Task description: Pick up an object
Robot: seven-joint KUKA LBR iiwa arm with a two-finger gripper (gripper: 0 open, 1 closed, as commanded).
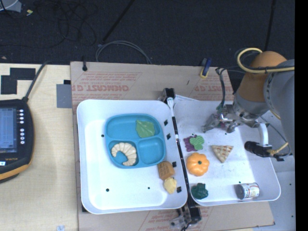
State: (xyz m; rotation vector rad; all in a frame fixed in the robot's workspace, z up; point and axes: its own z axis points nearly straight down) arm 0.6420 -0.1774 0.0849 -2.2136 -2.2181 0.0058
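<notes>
My gripper hangs low over the back of the right bin, its two fingers spread open with nothing between them. Just in front of it lie a purple and green toy and a tan waffle wedge. An orange pumpkin sits nearer the front, with a dark green piece and a small tin can at the front edge.
The left bin holds a blue divided plate with a green leaf and a croissant. A brown bread piece and a yellow lump lie by the divider. A teach pendant rests far left.
</notes>
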